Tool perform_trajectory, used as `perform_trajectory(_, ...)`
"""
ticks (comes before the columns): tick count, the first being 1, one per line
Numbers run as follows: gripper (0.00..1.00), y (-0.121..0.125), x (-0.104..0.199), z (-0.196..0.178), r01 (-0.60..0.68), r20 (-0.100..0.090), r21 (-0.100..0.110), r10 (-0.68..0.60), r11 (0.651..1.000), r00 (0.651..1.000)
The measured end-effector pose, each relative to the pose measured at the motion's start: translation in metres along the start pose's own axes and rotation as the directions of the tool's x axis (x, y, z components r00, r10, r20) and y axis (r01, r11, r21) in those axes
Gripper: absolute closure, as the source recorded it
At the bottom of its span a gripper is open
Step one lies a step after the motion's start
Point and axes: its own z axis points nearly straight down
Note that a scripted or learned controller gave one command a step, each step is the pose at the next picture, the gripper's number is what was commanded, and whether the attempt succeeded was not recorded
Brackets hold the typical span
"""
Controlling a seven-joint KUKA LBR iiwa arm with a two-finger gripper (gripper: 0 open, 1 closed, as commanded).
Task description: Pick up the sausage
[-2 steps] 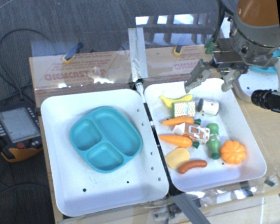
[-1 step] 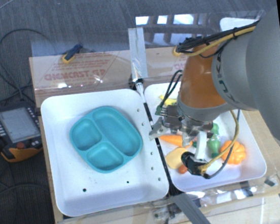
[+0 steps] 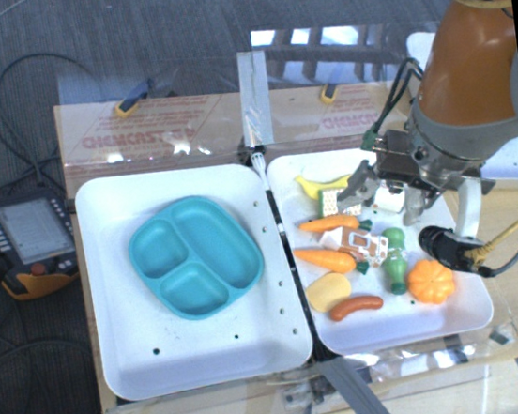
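The arm's bulk hides the right bin's (image 3: 481, 309) upper corner, and whether the claw (image 3: 392, 195) is apart or together cannot be told. The sausage (image 3: 355, 307), a smooth reddish-brown cylinder, lies at the bin's six o'clock, touching a pale rounded potato (image 3: 328, 291).

One fixed camera looks down aslant on both white bins (image 3: 101, 298).
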Motion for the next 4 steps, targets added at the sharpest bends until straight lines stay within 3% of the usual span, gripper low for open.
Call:
perform_trajectory(1, 0.0, -0.001, -0.044, -0.093, 0.027, -0.001, -0.001, -0.027, 1.0, 1.0)
perform_trajectory(2, 0.0, -0.003, -0.03, -0.099, 0.269, -0.001, 0.0, -0.269, 0.963, 0.963)
perform_trajectory(3, 0.0, -0.036, 0.056, 0.025, 0.702, -0.004, -0.001, -0.702, 0.712, 0.712)
perform_trajectory(4, 1.0, -0.035, 0.056, 0.018, 0.7, -0.004, 0.001, -0.7, 0.714, 0.714)
